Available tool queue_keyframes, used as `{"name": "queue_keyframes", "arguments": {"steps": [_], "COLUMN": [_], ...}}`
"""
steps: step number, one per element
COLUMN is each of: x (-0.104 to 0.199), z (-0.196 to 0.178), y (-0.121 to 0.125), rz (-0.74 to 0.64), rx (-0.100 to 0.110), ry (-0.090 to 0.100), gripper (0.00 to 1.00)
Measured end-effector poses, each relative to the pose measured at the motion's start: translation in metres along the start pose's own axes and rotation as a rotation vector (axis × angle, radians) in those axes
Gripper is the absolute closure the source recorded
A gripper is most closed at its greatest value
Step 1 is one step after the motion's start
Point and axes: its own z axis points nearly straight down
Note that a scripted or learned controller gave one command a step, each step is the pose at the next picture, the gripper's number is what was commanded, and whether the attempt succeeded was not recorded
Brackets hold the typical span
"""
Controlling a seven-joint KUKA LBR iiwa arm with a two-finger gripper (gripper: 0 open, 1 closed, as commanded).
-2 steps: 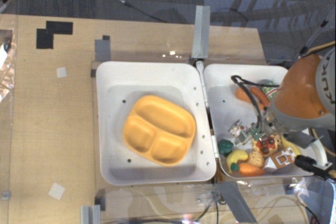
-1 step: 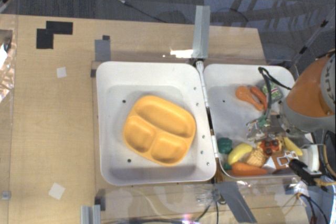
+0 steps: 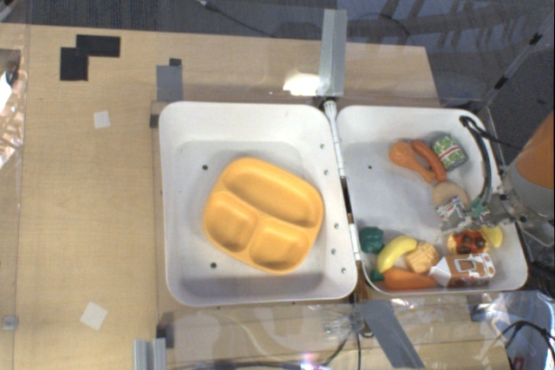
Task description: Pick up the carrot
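Plainly one carrot (image 3: 408, 279), one banana (image 3: 395, 251), two bins (image 3: 260, 119).

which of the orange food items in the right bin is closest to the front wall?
The carrot, lying flat along the right bin's front wall, beside the banana. The two other orange pieces lie near the back, by the green can.

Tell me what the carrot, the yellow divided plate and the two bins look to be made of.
Carrot: probably moulded plastic toy food; uniform orange, smooth skin. Yellow divided plate: likely matte plastic; one even colour, rounded moulded compartments, little glare. Left bin and right bin: seemingly thin formed white plastic or coated metal; rounded corners and small dark holes, material uncertain.
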Motion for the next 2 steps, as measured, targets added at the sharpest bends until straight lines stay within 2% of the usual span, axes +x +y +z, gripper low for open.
{"name": "queue_keyframes", "arguments": {"steps": [1,2], "x": [0.002,0.085], "z": [-0.001,0.017], "y": [0.058,0.079], "rz": [0.330,0.792], "rx": [0.003,0.006], "ry": [-0.005,-0.003], "gripper": [1.00,1.00]}}
